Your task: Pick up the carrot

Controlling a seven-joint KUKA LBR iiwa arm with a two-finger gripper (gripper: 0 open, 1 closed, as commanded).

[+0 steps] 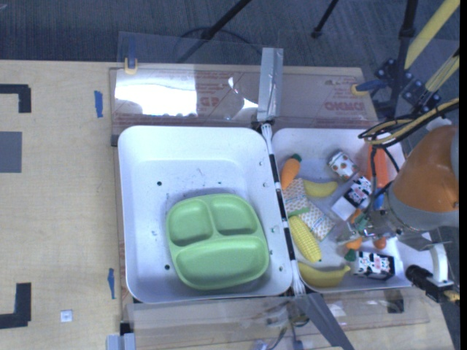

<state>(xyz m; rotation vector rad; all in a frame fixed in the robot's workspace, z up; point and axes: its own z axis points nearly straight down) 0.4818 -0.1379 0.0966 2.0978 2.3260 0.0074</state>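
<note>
The carrot (290,172), orange with a dark green top, lies near the back left corner of the right bin (321,138), next to the divider. My gripper (363,229) is low over the right half of that bin, well to the right of the carrot and nearer the front. It hangs among a cluster of small toys, and the wrist with its orange band (432,175) covers much of it. The carrot lies untouched, apart from the gripper.
The right bin also holds two bananas (321,189) (323,273), a corn cob (305,239), a checked cloth piece (312,215), and small printed boxes (374,265) (341,164). A green divided plate (217,242) sits in the left bin (146,166).
</note>
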